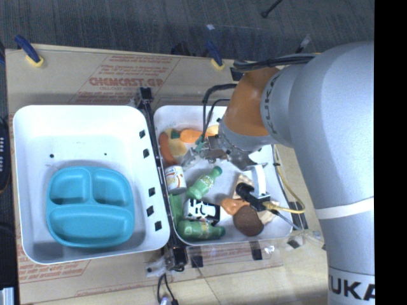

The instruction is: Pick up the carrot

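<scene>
Here the right bin (280, 234) is crowded: its floor is nearly covered with toy food, with only a small bare patch of white near its far wall and another along its right wall. The left bin (38, 170) has far more room, with only a blue divided tray (92, 205) lying toward its near side. The two bins touch along a shared rim lined with black clips.

The arm (318, 113) comes in from the right and bends down over the far part of the right bin, its orange band (245, 110) above the wrist. The gripper (206, 146) sits low among the items at the far left of that bin; whether it is apart or together cannot be told.

The carrot (166, 146) lies against the left wall of the right bin, just left of the gripper, beside an orange fruit (189, 135).

The brown board (121, 75) under the bins reads "CHEMCAST GP". White letters "UKA" show on the arm's base.
</scene>
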Robot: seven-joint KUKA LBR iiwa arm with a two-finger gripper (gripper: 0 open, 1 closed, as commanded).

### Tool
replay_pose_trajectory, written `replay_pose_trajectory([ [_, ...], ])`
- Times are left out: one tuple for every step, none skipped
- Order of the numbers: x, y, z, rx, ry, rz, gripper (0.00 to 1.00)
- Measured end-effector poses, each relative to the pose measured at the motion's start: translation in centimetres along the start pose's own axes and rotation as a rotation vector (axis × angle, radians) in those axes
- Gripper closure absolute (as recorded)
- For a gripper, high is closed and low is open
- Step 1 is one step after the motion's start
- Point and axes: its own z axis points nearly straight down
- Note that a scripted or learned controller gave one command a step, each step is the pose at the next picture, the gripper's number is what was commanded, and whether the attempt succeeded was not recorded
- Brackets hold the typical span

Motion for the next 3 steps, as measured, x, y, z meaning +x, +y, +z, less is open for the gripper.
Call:
replay_pose_trajectory([
  [1.3, 7.0, 0.1, 0.007, 0.015, -0.072, 0.00],
  [1.3, 7.0, -0.9, 0.011, 0.015, -0.080, 1.00],
  [9.8, 3.2, -10.5, -0.004, 0.018, -0.202, 1.00],
])
